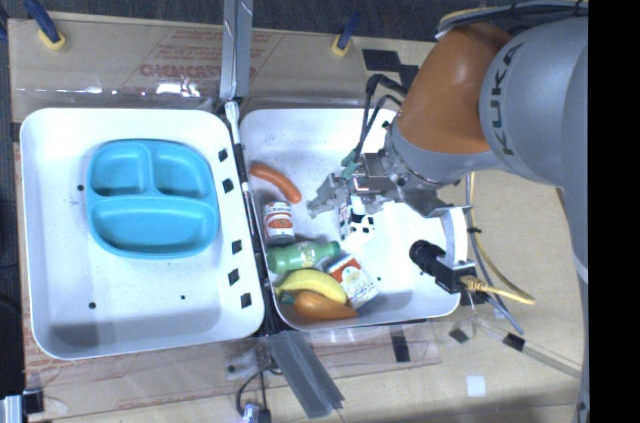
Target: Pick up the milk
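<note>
The milk (361, 225) is a small white carton with black cow spots, in the middle of the right bin (300, 126). My gripper (345, 200) hangs right over it, reaching in from the right, and its lower parts overlap the carton's top. The grey arm with its orange band (450, 91) covers the bin's far right corner. Whether the carton is gripped or only lies beneath the gripper cannot be told from this slant.
Along the right bin's left side lie a hot dog (275, 181), a small can (279, 221), a green bottle (300, 256), a banana (312, 284) and a red-and-white carton (356, 278). The left bin (50, 241) holds a blue divided plate (153, 196).
</note>
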Controlling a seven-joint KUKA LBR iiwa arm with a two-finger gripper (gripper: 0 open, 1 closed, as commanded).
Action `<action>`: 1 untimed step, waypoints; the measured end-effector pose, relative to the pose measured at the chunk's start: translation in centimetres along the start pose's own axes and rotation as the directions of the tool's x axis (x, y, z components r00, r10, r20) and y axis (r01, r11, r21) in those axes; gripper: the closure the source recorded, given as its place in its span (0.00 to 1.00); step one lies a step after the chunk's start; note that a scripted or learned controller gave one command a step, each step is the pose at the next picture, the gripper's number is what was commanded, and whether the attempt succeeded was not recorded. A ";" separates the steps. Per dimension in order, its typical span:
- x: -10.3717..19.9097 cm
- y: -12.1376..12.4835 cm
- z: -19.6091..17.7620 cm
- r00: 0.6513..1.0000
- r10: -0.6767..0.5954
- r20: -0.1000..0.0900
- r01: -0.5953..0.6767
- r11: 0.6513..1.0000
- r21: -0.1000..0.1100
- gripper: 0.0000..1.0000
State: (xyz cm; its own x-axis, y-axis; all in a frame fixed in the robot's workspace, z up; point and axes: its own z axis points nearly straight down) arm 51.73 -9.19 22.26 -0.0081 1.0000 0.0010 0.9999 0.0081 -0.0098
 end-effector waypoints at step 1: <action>-4.7 -0.1 3.0 1.000 0.029 0.000 -0.029 1.000 0.000 0.00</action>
State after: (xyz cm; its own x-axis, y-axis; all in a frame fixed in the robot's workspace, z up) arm 51.62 -13.86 19.29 0.0206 0.9998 0.0011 0.9997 -0.0206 -0.0102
